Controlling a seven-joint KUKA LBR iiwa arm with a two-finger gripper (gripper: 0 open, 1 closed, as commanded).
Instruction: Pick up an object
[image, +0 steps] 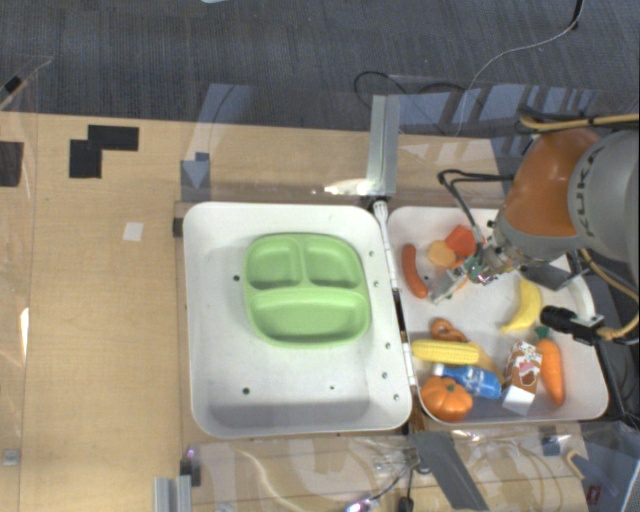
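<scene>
Gripper (452, 281) low in right bin (596, 402), near its upper middle; finger spread cannot be told, nothing seen held. Red sausage (413, 270) just left of it, orange block (460, 240) just above. Banana (524, 305) to its right. Green divided plate (305, 289) sits in left bin (215, 400).

Wooden bench (90, 330), pale tan, seen from above at a slant. Two shallow white bins rest directly on it, side by side, edges touching along a centre seam. Left bin (215, 400) sits near mid-frame; right bin (590, 400) lies at its 3 o'clock. Metal upright bracket (384, 140) stands at 12 o'clock of the seam. Black stepped marker (100, 150) lies flat on the bench at roughly 10 o'clock from the left bin, well apart. A small pale square (133, 232) lies at 9 o'clock, nearer.
</scene>
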